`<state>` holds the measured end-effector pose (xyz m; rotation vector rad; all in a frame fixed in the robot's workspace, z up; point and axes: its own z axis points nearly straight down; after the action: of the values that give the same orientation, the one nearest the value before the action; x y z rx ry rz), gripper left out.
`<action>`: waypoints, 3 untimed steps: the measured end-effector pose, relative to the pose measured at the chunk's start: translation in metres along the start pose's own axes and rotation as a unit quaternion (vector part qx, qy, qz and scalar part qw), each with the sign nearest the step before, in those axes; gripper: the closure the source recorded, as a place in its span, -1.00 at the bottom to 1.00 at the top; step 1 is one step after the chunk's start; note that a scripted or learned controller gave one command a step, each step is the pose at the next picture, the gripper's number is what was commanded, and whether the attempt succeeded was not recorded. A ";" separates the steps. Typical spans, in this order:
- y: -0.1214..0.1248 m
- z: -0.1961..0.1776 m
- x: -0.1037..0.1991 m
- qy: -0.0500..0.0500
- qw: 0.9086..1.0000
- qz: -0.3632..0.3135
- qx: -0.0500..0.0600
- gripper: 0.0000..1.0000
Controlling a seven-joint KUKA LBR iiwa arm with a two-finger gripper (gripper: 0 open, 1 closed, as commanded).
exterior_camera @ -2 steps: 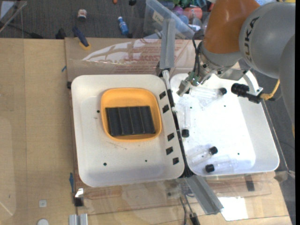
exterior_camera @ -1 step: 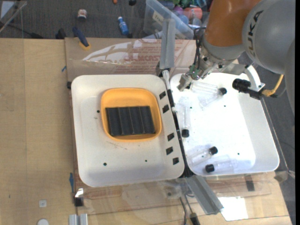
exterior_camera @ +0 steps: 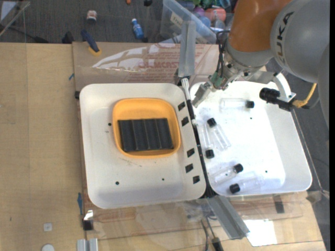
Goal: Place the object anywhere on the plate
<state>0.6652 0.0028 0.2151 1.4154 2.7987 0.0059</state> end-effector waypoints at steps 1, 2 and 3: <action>0.000 0.028 -0.003 0.001 0.977 -0.212 0.001 -1.00; -0.026 -0.004 -0.025 -0.001 0.978 -0.208 -0.001 -1.00; -0.025 -0.012 -0.021 -0.002 0.969 -0.248 -0.001 -1.00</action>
<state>0.6581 -0.0290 0.2267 0.6774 3.0572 0.0036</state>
